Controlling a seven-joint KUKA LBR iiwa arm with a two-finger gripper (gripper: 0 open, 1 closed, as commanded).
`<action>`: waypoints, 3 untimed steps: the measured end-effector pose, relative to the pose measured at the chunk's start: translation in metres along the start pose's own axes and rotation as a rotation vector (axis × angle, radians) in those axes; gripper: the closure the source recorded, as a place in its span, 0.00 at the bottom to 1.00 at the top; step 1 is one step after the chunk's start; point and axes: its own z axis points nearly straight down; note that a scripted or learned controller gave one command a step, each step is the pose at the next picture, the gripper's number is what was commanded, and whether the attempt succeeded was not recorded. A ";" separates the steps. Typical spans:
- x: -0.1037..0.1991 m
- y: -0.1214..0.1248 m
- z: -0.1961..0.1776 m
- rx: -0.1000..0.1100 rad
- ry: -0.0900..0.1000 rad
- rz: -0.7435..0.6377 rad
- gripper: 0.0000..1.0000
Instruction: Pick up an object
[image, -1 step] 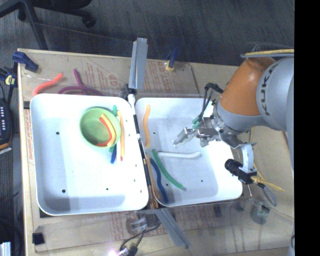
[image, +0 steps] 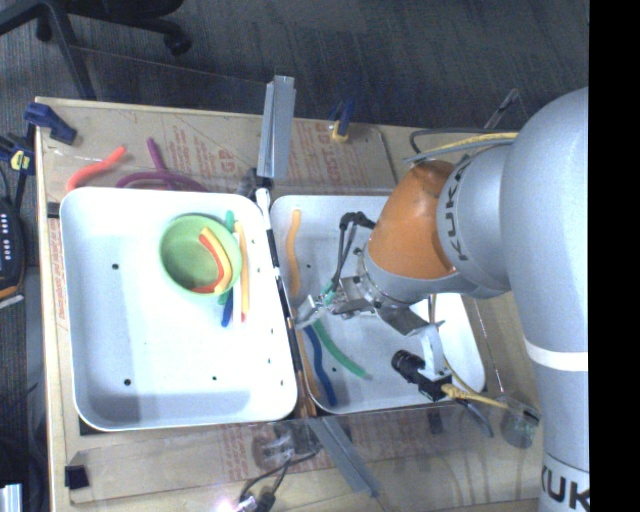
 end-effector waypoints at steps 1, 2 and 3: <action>-0.002 -0.025 0.023 -0.018 -0.012 0.031 0.00; 0.002 -0.025 0.015 -0.011 -0.001 0.021 1.00; -0.017 0.075 -0.079 0.001 0.013 -0.097 1.00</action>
